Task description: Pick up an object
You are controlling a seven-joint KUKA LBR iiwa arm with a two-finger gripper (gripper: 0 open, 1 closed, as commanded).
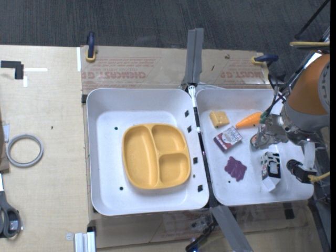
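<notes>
In the right bin we see five small objects: a yellow cracker-like square (219,119), an orange carrot (248,121) lying aslant beside it, a maroon-and-white packet (228,139), a purple grape cluster (235,168) and a black-and-white box (271,170).

The arm (310,96) is a thick, rounded thing, grey in its lower casing with a broad orange band bulging above the wrist. Thin dark cables, one of them green, trail along its left side toward the wrist. The tool (261,138) is a small cluster of grey metal with darker parts. A black knob and a pale strap show on the casing below the wrist.
</notes>
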